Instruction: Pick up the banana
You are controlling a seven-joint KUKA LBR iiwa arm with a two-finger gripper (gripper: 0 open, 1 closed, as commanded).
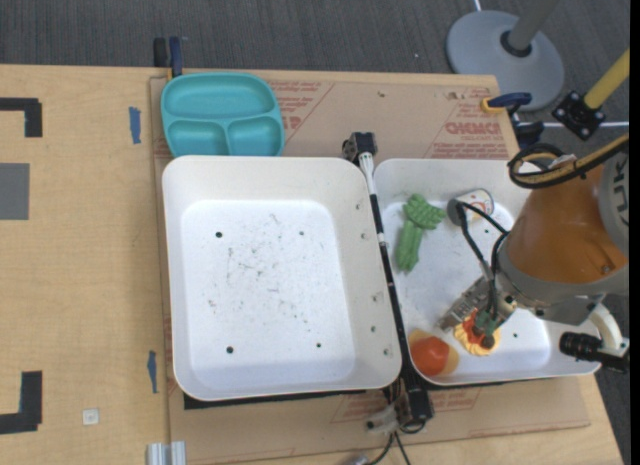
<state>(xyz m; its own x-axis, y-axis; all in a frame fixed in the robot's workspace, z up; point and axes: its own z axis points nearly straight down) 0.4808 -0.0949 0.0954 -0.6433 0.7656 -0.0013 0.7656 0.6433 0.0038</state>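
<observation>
In the right bin (440,283), low down near its front wall, a small yellow piece that looks like the banana (480,344) peeks out. My gripper (480,319) sits right over it and hides most of it. A bit of red shows at the yellow piece's left edge. From the right, the grey arm with its orange band (560,238) reaches in and covers the bin's right part. Whether the yellow piece is held cannot be made out.
An orange-red round fruit (431,354) lies just left of the gripper by the front wall. A green toy (415,229) lies at the bin's back left. The left bin (190,283) stands alongside, with a teal divided tray (222,113) behind it.
</observation>
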